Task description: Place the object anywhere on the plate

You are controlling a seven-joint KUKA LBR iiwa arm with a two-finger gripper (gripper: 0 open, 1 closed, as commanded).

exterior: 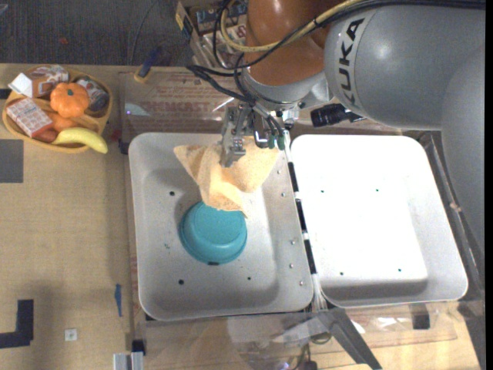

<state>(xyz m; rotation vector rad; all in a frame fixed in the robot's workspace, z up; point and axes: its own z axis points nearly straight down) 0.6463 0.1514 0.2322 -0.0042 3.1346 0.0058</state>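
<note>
A crumpled pale yellow cloth (223, 174) lies in the left bin, its lower edge touching the teal plate (214, 235)

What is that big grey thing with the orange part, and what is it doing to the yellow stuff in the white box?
The big grey thing is a robot arm. A computer program moves it. The picture comes from one camera fixed above the bench, looking down at a slant, and the arm reaches in from the right side.

At the arm's end is a gripper, a kind of hand with two metal fingers. Its tip is right down on a yellowish cloth at the back of the left bin. I cannot tell whether it has pinched the cloth or is just touching it.

In front of the cloth sits a round blue-green plate, shaped rather like a bowl. The cloth's lower edge reaches its rim. The right bin stands beside the left one.

Off to the left, on the bench, a small basket holds toy food, such as a banana.
</note>
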